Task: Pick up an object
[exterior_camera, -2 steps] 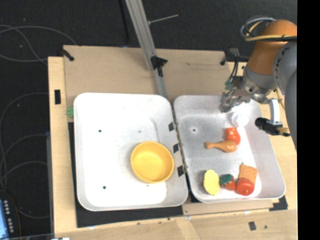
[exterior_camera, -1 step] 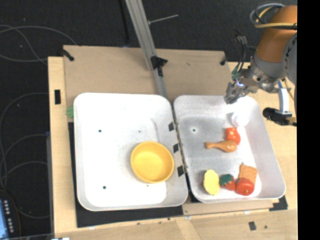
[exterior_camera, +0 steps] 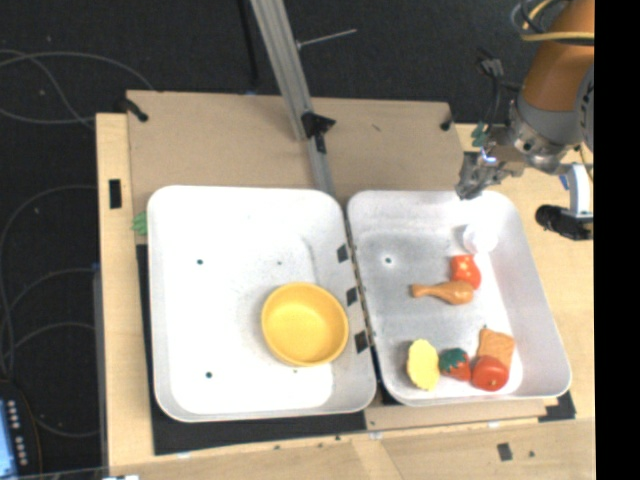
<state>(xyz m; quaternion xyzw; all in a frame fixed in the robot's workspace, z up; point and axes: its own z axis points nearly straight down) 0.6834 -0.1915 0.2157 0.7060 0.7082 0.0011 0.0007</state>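
Hand (exterior_camera: 470,186) poised at the far right corner of the right bin (exterior_camera: 400,223), fingers pointing down toward the rim; impossible to tell whether spread or closed (too small and dark), nothing visibly between them. Grey arm (exterior_camera: 545,118) with orange band reaching in from the right.

Inside the right bin: a small white object (exterior_camera: 472,237) near the far end, just below the hand; a red tomato-like piece (exterior_camera: 464,270) touching a brown drumstick-shaped toy (exterior_camera: 442,291) around mid-bin; a yellow lemon-like piece (exterior_camera: 423,364) at the near end, beside a small red item with a green top (exterior_camera: 456,362); then an orange block (exterior_camera: 496,344) with a red round fruit (exterior_camera: 489,373) right against it.

Inside the left bin (exterior_camera: 215,238): a yellow bowl (exterior_camera: 304,324), upright, toward the near right part, close to the divide between bins.

Both bins side by side on the tan surface (exterior_camera: 230,133); a metal pole (exterior_camera: 285,53) rising at a slant behind them.
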